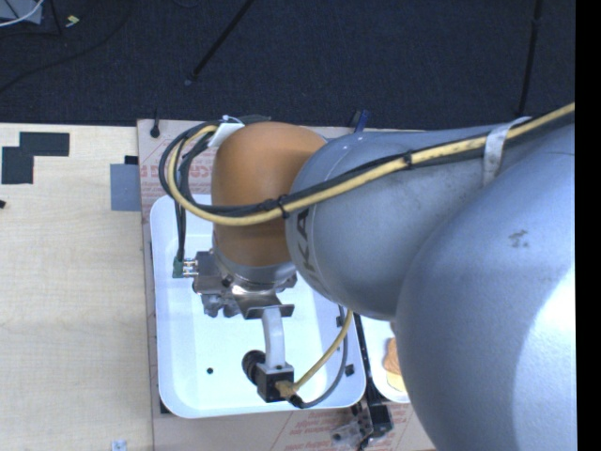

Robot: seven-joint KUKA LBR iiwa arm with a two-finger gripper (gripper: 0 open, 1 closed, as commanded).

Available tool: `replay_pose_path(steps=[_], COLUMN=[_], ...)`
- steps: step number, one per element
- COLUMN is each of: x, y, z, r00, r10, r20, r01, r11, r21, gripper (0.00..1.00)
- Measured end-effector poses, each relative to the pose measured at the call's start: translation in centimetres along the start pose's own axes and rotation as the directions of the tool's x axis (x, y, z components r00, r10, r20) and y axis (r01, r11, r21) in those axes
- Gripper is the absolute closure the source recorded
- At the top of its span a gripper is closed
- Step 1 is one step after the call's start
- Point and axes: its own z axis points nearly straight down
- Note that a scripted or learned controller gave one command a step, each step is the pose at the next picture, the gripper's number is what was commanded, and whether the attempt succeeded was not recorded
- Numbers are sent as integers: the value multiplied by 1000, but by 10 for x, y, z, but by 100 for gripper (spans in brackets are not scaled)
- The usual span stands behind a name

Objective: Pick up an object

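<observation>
While the orange-yellow object lies in the right bin, half hidden by the arm, your gripper hangs over the left bin; you cannot tell if it is open or closed. Judge this the approach: next, bring it above that object.

Clearance, as I read it from the console:

1. Left bin: white floor open along its left side and near-left corner. One small dark speck lies there, well apart from the walls.
2. Arm: reaches in from the right and hangs over the bin's middle and far part. I cannot tell what lies beneath it.
3. Right bin: a narrow strip shows beside the arm, taken up by an orange-and-pale thing.
4. Bench: flat and open left of the bins.
</observation>
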Motion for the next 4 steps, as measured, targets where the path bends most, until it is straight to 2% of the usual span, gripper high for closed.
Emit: replay_pose_path(steps=[1, 2, 3, 4], x=[0, -1, -1, -1], y=[30, -30, 51, 115], z=[-67, -13, -81, -159], r00=[1000, 1000, 1000, 1000], r10=[-2, 1, 2, -2], r20=[-9, -4, -9, -9], r01=[2, -1, -2, 2], r11=[1000, 1000, 1000, 1000], r21=[-21, -6, -26, -27], gripper=[100, 100, 100, 100])
